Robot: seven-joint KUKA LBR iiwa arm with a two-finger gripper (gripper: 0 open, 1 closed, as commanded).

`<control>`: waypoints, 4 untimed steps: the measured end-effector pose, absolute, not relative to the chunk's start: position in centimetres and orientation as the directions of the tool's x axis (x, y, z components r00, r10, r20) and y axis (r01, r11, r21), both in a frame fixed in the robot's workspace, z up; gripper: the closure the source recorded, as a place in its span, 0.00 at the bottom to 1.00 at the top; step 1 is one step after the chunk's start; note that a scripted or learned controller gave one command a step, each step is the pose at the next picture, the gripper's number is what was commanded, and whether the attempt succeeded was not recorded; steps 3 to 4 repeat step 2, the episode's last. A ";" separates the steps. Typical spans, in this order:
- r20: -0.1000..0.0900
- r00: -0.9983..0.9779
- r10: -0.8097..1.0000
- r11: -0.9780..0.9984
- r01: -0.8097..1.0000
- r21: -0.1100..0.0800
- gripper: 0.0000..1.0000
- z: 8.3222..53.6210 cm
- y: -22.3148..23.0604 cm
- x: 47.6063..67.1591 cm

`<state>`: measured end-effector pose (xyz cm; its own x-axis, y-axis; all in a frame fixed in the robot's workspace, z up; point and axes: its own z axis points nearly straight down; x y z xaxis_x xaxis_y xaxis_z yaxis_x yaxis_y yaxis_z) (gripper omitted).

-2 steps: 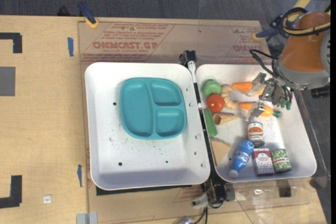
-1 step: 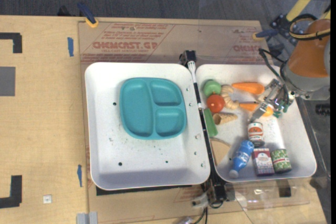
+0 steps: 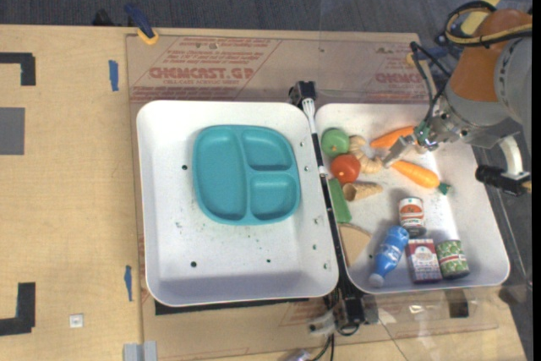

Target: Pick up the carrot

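From my seat I saw the hand (image 3: 404, 145) low in the upper part of the right bin (image 3: 494, 266), right of the frame's middle, its grey fingers reaching leftward from the arm (image 3: 486, 84). I could not tell whether it was wide or narrow; the fingers blurred into the clutter there.

Two carrots lay close by. The upper carrot (image 3: 392, 136) sat just at the fingertips, perhaps touching, and the lower carrot (image 3: 416, 173) lay just below the hand, green tip toward lower right. Neither looked lifted; both seemed to rest on the bin floor.

Further left were a green apple (image 3: 335, 139) and a tomato (image 3: 345, 168); below, a blue bottle (image 3: 388, 253) and small cans (image 3: 412, 211). The left bin (image 3: 161, 182) carried a teal tray (image 3: 247, 173).

I judged the approach done, with gripping and lifting left.
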<state>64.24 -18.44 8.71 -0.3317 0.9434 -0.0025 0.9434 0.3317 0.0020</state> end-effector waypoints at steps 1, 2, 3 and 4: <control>-0.010 -0.335 0.942 0.335 0.942 0.007 1.00 10.0 -18.5 64.5; 0.000 0.045 0.999 -0.045 0.999 0.007 1.00 18.7 -7.6 66.9; 0.000 0.045 0.999 -0.045 0.999 0.007 1.00 18.7 -7.6 66.9; 0.000 0.045 0.999 -0.045 0.999 0.007 1.00 18.7 -7.6 66.9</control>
